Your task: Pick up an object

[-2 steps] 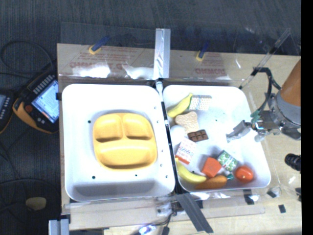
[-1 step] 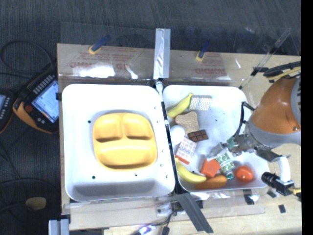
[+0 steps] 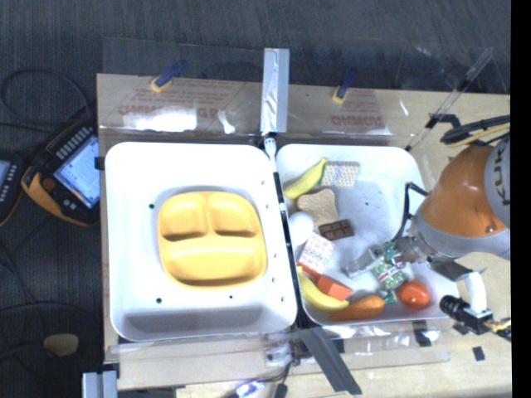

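Note:
The right bin (image 3: 390, 160) holds several toy foods. A yellow banana (image 3: 305, 179) lies at its far left, with a checked cracker (image 3: 341, 173) beside it. Below them are a tan bread slice (image 3: 317, 203), a brown chocolate piece (image 3: 335, 230) and a white egg (image 3: 300, 224). Nearer the front are a red and white carton (image 3: 315, 255), a second banana (image 3: 319, 296), an orange block (image 3: 335, 288), an orange carrot-like piece (image 3: 361, 308) and a red tomato (image 3: 413, 293). My gripper (image 3: 373, 262) is low inside this bin, right next to a green and white packet (image 3: 387, 272).
The left bin (image 3: 133, 168) holds a yellow divided tray (image 3: 211, 235). A raised divider (image 3: 280, 222) separates the bins. The arm's orange band (image 3: 465, 193) hangs over the right bin's right wall. A handheld controller (image 3: 70, 177) lies off the bench at left.

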`<state>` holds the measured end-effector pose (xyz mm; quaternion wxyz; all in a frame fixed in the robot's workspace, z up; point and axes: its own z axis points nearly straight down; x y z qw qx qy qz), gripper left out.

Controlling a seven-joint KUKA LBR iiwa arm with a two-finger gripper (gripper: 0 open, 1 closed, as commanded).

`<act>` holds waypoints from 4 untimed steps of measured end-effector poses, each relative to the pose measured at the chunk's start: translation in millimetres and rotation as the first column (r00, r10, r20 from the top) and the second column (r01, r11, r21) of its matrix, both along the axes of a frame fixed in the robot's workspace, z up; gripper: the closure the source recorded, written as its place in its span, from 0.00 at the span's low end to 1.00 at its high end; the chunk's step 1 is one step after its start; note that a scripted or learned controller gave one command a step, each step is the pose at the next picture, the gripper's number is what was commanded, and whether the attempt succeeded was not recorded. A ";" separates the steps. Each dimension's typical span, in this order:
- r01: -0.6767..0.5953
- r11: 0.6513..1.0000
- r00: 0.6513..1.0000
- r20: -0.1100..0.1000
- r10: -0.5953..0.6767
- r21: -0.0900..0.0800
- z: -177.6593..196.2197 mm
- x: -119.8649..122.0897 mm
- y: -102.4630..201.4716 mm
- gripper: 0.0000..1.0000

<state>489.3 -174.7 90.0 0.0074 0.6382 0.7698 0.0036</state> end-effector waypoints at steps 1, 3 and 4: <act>0.016 1.000 1.000 -0.003 -0.016 0.000 -0.7 96.7 44.7 0.00; -0.001 1.000 1.000 -0.007 0.001 -0.003 -0.9 128.8 66.4 0.00; -0.001 1.000 1.000 -0.003 0.001 -0.005 10.2 130.0 65.9 1.00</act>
